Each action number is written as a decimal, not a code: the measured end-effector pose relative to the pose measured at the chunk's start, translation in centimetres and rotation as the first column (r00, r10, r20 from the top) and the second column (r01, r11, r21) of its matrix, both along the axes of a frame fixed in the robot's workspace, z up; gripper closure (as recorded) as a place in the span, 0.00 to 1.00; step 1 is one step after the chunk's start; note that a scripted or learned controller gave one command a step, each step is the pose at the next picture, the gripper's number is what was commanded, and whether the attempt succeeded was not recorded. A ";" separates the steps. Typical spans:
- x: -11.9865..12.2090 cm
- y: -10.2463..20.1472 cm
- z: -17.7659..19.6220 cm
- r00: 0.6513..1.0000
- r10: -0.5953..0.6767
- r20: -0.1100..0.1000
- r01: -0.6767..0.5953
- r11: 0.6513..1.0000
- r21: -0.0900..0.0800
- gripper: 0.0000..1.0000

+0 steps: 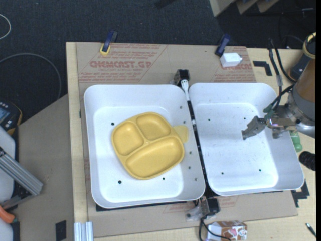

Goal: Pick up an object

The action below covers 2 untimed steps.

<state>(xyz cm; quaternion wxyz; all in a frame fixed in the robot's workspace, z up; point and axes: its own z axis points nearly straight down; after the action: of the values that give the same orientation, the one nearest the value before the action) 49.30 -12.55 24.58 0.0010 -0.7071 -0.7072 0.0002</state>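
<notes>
A yellow three-compartment plate (147, 144) lies flat in the left white bin (95, 149), slightly turned, with a small yellow tab at its right edge. My gripper (251, 129) hangs over the right white bin (235, 179), near its right side, pointing left and down toward the bin floor. It is far from the yellow plate, with the divider between the bins in between. Nothing shows at its tip.
A small green piece (297, 140) sits by the right bin's right rim, under the wrist. A black clamp (181, 77) stands where the bins meet at the back. A white block (230, 59) lies on the cardboard behind the right bin.
</notes>
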 end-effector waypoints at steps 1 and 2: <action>-1.3 7.2 9.2 1.000 0.009 0.012 -0.009 1.000 -0.001 0.00; -1.2 6.8 9.8 1.000 0.001 0.006 -0.001 1.000 -0.002 1.00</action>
<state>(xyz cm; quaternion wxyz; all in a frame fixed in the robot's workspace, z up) 48.05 -5.73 34.36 -0.0018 -0.7065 -0.7077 -0.0013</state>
